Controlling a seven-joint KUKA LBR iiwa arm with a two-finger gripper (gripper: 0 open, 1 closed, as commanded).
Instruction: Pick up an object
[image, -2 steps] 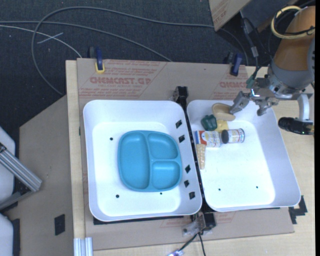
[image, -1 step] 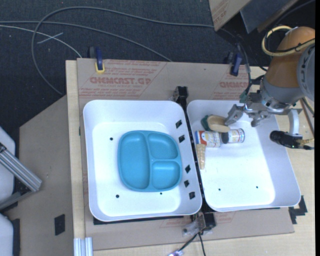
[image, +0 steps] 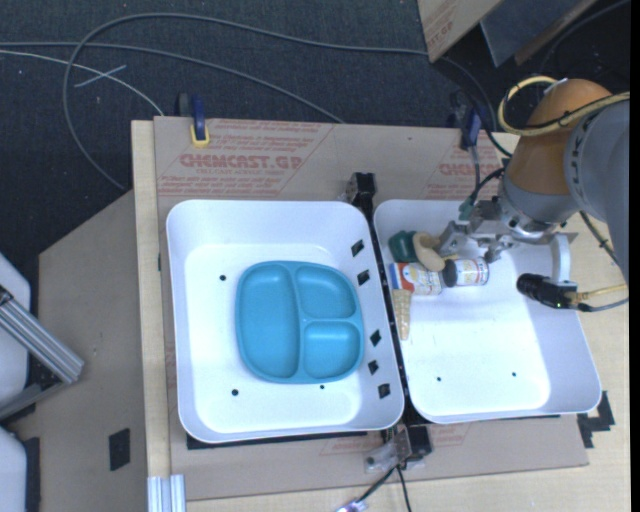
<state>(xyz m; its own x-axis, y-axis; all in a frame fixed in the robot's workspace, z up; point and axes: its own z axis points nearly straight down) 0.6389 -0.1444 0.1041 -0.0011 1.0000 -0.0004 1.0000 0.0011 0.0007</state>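
Note:
A cluster of small objects lies at the far left of the right bin (image: 500, 370). It includes a green piece (image: 402, 243), a beige piece (image: 430, 252), a labelled white bottle (image: 420, 281) lying on its side, a small dark-capped jar (image: 468, 272) and a brown strip (image: 402, 316) along the bin wall. My gripper (image: 468, 238) hangs low over this cluster, right above the jar and the beige piece. The wrist (image: 540, 160) hides its tip, and I cannot see anything held in it.
The left bin (image: 200, 380) holds a blue divided plate (image: 298, 322). A black divider with clips (image: 375, 300) runs between the bins. A black connector and cable (image: 548, 290) hang from the arm over the right bin's right side. Loose cables lie on the floor beyond the bench.

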